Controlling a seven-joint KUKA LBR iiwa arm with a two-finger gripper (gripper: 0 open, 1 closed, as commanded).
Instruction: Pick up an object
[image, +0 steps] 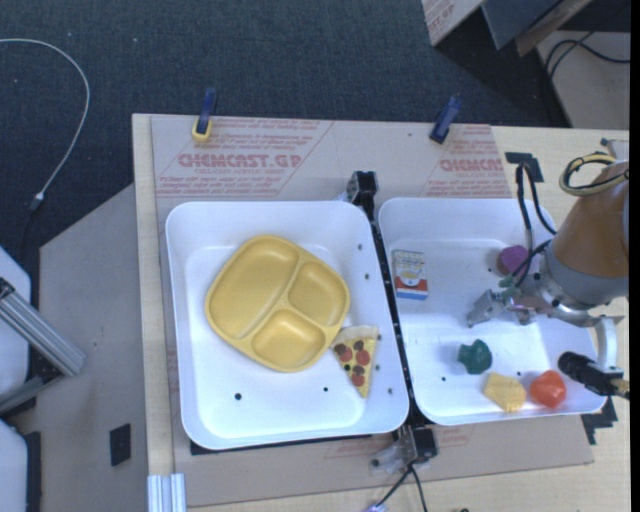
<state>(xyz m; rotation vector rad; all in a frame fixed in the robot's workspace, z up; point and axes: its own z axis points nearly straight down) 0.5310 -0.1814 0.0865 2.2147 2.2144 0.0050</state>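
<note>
My gripper hangs over the middle of the right bin, reaching in from the right. A green toy lies just below it, apart from it. A purple object sits just above the gripper, partly hidden by the arm. A yellow block and a red-orange ball lie at the bin's front right. A small white carton with a blue and red label rests near the bin's left wall. I see nothing held by the gripper.
The left bin holds a yellow divided plate and a toy pizza slice at its right side. Clamps join the bins at the back. Black cables run along the right bin's far right.
</note>
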